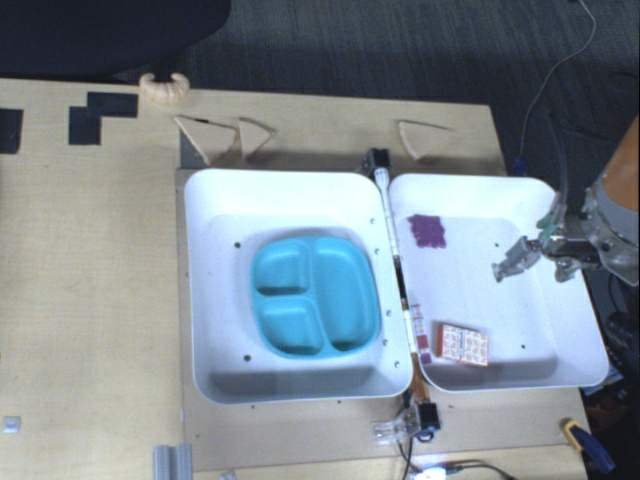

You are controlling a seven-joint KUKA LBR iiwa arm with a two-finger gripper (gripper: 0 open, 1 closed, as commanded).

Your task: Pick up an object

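Two white bins sit on the table — the jaws (515,260), empty, spread unclear, hover over the right bin (575,353); best descend squarely over the box (463,344).

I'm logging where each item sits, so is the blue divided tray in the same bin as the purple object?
No, the blue divided tray lies in the left bin, while the purple object is in the right bin.

Pale wooden bench (90,298) against dark carpeted floor (400,38).
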